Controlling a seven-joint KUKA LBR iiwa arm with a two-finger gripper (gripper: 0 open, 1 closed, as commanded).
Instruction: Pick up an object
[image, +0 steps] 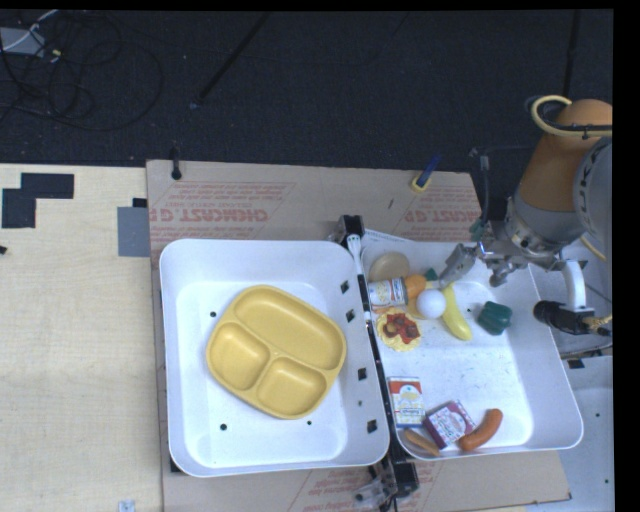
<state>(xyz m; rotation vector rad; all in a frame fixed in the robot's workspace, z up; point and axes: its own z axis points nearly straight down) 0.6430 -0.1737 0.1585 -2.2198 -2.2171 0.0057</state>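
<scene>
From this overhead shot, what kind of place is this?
Most likely a robotics lab pick-test bench. Two white bins sit on taped-down cardboard, the right one holding toy food such as a banana, and cables trail across dark carpet behind.

Upside-down red print, seemingly "CHEMCREST", on the cardboard sheet (230, 205).

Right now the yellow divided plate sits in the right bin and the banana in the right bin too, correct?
Not quite. The camera view shows the plate in the left bin, alone. The banana is in the right bin, as you said.
</scene>
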